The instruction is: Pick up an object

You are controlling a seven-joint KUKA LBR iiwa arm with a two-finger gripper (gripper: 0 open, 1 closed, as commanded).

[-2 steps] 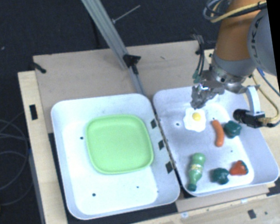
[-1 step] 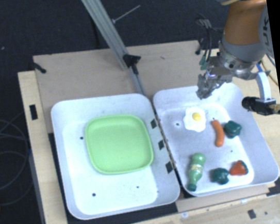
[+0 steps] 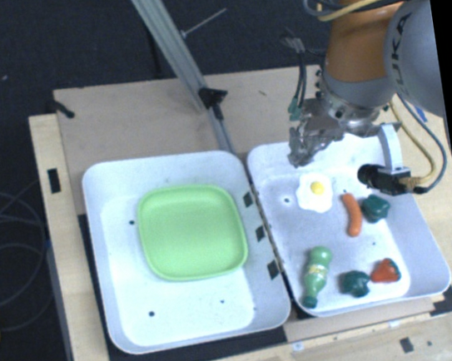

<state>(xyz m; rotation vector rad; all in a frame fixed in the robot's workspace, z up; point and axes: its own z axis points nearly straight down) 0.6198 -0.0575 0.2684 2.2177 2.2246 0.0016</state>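
1. Gripper (image 3: 302,156) hovers over the right bin (image 3: 423,259), just above the egg (image 3: 314,192); holds nothing.
2. Egg looks flat, light, slippery; pinch across its edges.

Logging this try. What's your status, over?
Gripper above right bin's far edge, holding nothing seen. Fried egg nearest, just below it. Sausage beside the egg, apart.

Green plate (image 3: 191,231) in left bin (image 3: 120,258).
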